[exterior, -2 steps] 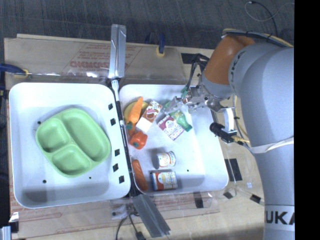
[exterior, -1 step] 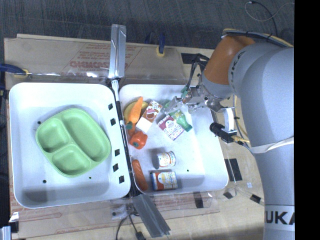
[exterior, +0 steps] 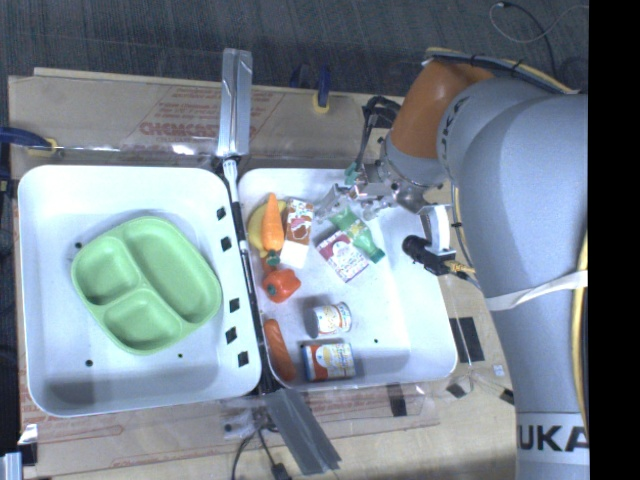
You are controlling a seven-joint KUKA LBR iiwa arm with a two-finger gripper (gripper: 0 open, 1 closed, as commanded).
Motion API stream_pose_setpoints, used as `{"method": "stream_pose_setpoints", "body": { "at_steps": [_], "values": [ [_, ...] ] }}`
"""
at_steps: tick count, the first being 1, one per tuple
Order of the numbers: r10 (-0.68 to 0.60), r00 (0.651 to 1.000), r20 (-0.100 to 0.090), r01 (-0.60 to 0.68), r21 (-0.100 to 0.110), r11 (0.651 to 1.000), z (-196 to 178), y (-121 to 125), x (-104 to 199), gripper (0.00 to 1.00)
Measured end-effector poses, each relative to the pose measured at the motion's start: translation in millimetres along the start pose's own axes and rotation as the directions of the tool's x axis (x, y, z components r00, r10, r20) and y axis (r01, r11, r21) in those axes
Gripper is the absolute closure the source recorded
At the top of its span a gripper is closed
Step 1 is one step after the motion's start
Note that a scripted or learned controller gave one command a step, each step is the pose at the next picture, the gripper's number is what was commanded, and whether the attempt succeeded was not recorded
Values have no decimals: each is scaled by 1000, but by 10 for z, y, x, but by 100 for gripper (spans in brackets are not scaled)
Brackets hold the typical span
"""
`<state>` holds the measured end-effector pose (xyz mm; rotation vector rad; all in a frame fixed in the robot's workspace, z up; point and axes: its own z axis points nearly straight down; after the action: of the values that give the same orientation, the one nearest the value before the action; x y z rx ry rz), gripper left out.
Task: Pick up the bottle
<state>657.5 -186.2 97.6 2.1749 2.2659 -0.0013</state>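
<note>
The bottle (exterior: pixel 298 220), red-labelled with a pale end, lies in the right bin (exterior: pixel 420 308) near its upper left, touching the banana (exterior: pixel 257 226) and the carrot (exterior: pixel 272 224). Just below it sits an orange pepper (exterior: pixel 281 284). To its right lie a printed packet (exterior: pixel 343 256) and a green packet (exterior: pixel 364 238). Two cans (exterior: pixel 330 319) lie nearer the front edge. The arm (exterior: pixel 500 168) hangs over the bin's upper right, its jaws above the packets, apart from the bottle; whether they are released or clenched cannot be told. The left bin (exterior: pixel 50 358) holds a green divided tray (exterior: pixel 146 283).
</note>
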Motion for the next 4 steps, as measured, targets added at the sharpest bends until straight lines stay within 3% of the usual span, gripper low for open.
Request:
{"method": "stream_pose_setpoints", "body": {
  "at_steps": [1, 2, 3, 4],
  "values": [
    [119, 993, -1, -119, 4, 993, -212, -459, -213, 0],
    [115, 993, -2, -115, 6, 993, -309, -454, -201, 100],
    [299, 954, 0, -299, 3, 954, -1284, -795, -149, 100],
    [586, 810, 1, -586, 10, 810, -1211, -1131, -101, 100]
  ]
}}
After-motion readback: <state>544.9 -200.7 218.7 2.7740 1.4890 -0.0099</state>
